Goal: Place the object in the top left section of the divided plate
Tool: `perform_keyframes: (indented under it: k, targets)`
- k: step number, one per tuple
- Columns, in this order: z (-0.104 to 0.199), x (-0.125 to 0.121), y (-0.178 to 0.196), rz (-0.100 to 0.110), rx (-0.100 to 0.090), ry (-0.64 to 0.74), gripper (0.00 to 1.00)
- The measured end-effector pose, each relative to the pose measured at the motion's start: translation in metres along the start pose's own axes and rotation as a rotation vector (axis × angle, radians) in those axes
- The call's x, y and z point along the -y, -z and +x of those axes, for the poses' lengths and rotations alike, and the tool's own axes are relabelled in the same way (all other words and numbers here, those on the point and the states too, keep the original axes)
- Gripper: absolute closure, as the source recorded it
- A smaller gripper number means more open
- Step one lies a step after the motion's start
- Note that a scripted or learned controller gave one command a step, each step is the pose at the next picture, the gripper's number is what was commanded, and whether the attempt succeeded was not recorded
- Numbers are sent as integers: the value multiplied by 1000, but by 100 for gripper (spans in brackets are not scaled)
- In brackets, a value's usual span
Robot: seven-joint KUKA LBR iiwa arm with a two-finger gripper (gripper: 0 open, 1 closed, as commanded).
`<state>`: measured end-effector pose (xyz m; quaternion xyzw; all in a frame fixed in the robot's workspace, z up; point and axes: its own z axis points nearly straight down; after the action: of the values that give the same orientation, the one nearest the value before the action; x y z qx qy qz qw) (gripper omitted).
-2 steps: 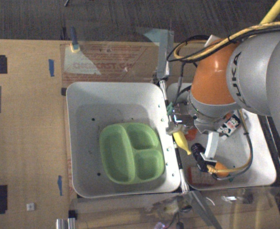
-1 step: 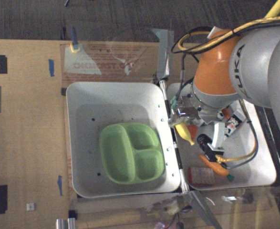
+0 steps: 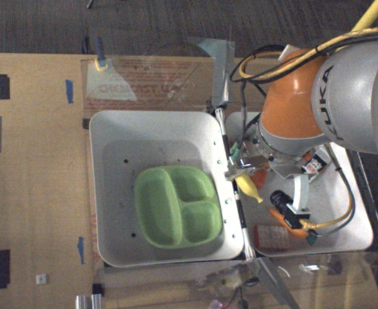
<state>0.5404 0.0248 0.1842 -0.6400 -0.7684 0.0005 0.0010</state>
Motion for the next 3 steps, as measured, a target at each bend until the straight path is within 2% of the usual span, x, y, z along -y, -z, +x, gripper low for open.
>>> perform_keyframes:
  k: [1, 2, 3]
  targets:
    - [21, 15, 0, 0, 0, 107, 100]
    - [-29, -40, 1, -4, 2, 171, 100]
    - [-27, 31, 0, -2, 1, 217, 100]
